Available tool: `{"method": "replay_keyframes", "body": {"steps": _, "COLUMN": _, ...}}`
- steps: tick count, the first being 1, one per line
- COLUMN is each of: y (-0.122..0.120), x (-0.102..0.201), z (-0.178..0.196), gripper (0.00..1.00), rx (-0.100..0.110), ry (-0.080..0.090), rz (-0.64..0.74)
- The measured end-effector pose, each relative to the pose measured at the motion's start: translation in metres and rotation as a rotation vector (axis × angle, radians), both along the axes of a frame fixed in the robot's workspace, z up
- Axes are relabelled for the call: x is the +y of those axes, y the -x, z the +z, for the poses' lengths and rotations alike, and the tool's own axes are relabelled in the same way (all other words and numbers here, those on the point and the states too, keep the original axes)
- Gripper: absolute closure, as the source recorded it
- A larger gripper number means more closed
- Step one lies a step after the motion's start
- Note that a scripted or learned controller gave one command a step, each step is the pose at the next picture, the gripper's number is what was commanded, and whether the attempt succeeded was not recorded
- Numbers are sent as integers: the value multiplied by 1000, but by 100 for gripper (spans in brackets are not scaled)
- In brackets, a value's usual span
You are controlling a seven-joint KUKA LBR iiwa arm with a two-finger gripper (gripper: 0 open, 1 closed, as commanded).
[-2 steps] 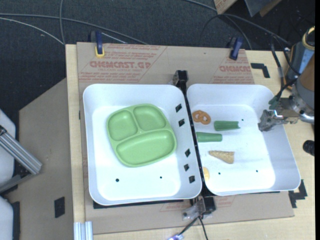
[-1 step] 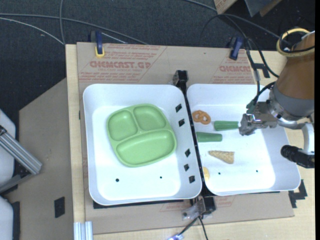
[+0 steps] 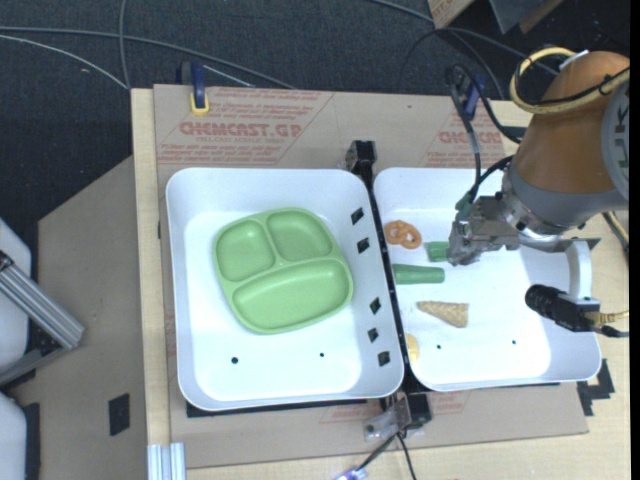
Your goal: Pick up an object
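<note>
Two shallow white bins sit side by side on the counter, and the right bin serves as the landmark here. Inside it, close to the wall it shares with the left bin, lies a brown pretzel toward the far side. Just nearer the camera from the pretzel rests a green cylinder-shaped piece, and nearer still a tan wedge. A small yellowish bit lies by the shared wall toward the right bin's near corner. A second small green piece sits just beside the pincer, which hangs low over the middle of the right bin, right of the pretzel and the green cylinder; how far its tips are parted cannot be made out, and nothing can be seen between them. The grey arm with its orange band reaches over the right bin's far right edge. The left bin holds a green divided plate.
</note>
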State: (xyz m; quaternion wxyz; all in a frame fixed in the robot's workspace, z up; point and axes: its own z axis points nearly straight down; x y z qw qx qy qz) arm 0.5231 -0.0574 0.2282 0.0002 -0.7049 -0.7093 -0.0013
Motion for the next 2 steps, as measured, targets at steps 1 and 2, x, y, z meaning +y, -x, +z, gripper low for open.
{"method": "replay_keyframes", "body": {"steps": 1, "y": 12, "x": 46, "z": 3, "gripper": 100, "rx": 5, "ry": -1, "rz": -1}}
{"method": "replay_keyframes", "body": {"steps": 2, "y": 22, "x": 100, "z": -7, "gripper": 100, "rx": 5, "ry": 0, "rz": -2}}
